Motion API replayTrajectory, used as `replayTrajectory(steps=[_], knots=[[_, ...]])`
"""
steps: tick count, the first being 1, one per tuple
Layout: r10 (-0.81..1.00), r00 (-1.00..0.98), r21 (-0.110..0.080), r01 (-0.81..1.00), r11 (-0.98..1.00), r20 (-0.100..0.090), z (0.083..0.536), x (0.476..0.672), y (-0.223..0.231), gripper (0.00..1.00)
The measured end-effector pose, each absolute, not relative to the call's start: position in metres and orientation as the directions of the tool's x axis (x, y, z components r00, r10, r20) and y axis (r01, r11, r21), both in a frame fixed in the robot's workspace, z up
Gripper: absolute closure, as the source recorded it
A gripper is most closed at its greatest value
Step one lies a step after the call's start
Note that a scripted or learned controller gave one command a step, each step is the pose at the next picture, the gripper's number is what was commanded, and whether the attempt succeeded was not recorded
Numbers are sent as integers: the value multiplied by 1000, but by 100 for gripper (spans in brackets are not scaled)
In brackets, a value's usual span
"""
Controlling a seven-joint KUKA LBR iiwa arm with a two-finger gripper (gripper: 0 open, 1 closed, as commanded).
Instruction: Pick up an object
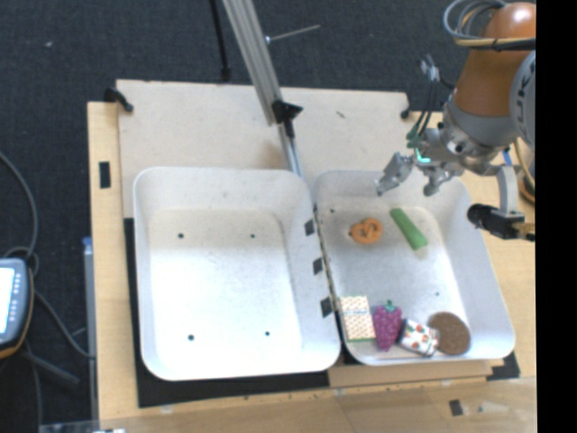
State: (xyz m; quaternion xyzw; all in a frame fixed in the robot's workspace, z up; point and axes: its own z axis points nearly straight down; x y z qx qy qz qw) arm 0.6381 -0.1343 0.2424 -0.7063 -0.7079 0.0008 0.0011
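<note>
No one object is named, so any of the six in the right-hand white plastic bin (469,242) would serve. Nearest the gripper (413,179) are a green stick-shaped block (408,228), lying at a slant, and an orange round toy (365,232) just to its left; the two are apart, with bare floor all round them. That open room makes them the easier candidates, since the jaws could come down on either side without meeting a wall or a neighbour.

The other four crowd the bin's near rim in a row: a yellowish patterned box (356,317), a purple berry-like toy (388,325), a small red-and-white patterned piece (417,336) and a brown flat disc (449,332). They touch or nearly touch one another and sit against the rim, which leaves little room for jaws.

The gripper hangs over the far edge of this bin, above and beyond the green block, its jaws apart with nothing between them. The grey arm with its orange band (505,25) reaches in from the right.

The left-hand white bin (149,269) lies alongside on the pale wooden desk (198,124), and a slanted metal post (257,57) rises behind the seam between the bins.
</note>
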Motion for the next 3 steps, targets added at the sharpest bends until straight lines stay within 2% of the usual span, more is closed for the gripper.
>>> replayTrajectory(steps=[1,2,3], knots=[[1000,-3,1,1000,3,-1,245,639,-134,0],[1000,2,-4,1000,-2,-3,196,636,-146,0],[1000,-1,-4,1000,1,-2,147,637,-138,0]])
